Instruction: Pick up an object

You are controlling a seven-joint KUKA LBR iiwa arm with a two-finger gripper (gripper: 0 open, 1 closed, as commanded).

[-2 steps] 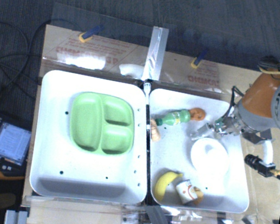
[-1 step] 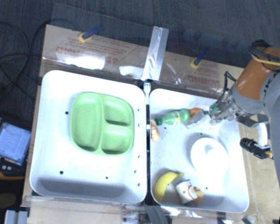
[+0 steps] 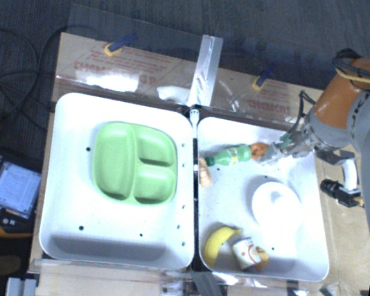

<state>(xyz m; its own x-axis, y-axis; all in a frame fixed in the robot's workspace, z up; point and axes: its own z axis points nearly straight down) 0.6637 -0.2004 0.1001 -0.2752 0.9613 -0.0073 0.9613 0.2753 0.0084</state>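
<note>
In the right bin (image 3: pixel 291 267) a green bottle with an orange cap (image 3: pixel 234 155) lies on its side near the back. My gripper (image 3: pixel 277 150) hangs low at the bin's back right, right beside the bottle's orange cap end. A white round bowl (image 3: pixel 276 202) rests upside down in the middle. A yellow banana (image 3: pixel 218 243) and a small white and red toy (image 3: pixel 247 253) lie at the front. A small tan and white piece (image 3: pixel 204 173) lies against the left wall.
The left bin (image 3: pixel 59 228) holds a green divided plate (image 3: pixel 135 162). A metal divider post (image 3: pixel 206 70) stands behind the bins. A tablet (image 3: pixel 10 185) and cables lie on the floor at the left.
</note>
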